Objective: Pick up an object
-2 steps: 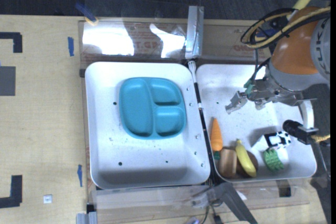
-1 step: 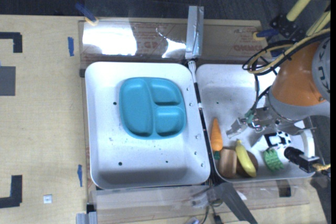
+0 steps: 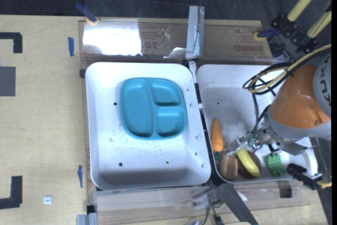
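- Four small objects lie along the near wall of the right white bin point(image 3: 226, 81): an orange carrot-shaped toy point(image 3: 216, 135), a brown rounded piece point(image 3: 228, 165), a yellow banana-shaped toy point(image 3: 248, 161) and a green ridged block point(image 3: 275, 163)
- None looks lifted, so I judge the pick not yet done
- The gripper point(image 3: 255, 140) hangs low just above the banana; whether it is open or closed I cannot tell
- The grey arm with its orange band point(image 3: 297, 105) reaches in from the right, bent down over that bin
- The left white bin point(image 3: 100, 113) holds a blue divided plastic tray point(image 3: 152, 107) on the wooden desk point(image 3: 42, 113)
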Robot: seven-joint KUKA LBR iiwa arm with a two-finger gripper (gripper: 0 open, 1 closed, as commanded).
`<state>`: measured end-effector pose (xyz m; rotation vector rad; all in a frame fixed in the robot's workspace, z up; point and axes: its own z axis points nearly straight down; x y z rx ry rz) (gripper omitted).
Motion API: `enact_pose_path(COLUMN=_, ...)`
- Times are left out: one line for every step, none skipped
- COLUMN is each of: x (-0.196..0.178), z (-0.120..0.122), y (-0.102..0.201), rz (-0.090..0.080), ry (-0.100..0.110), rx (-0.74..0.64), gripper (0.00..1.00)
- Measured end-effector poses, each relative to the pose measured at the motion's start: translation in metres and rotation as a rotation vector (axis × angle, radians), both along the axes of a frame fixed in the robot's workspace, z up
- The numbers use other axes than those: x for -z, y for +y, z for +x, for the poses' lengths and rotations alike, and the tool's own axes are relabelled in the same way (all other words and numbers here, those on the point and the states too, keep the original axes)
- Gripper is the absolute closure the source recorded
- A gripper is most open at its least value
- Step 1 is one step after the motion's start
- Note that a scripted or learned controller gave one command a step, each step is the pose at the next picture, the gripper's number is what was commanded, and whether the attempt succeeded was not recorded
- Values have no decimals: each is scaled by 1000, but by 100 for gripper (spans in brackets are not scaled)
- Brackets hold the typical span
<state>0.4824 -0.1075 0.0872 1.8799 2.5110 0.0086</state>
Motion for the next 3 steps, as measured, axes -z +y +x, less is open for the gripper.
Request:
enact_pose_path(x=-118, z=25, y=-32, rz=-3, ry=-3, rx=208, gripper=0)
enact_pose_path(x=-71, z=11, y=-10, rz=0, ry=14, rx=118, gripper=0)
enact_pose_path(x=0, z=1, y=3, rz=-3, ry=-3, rx=-25, gripper=0)
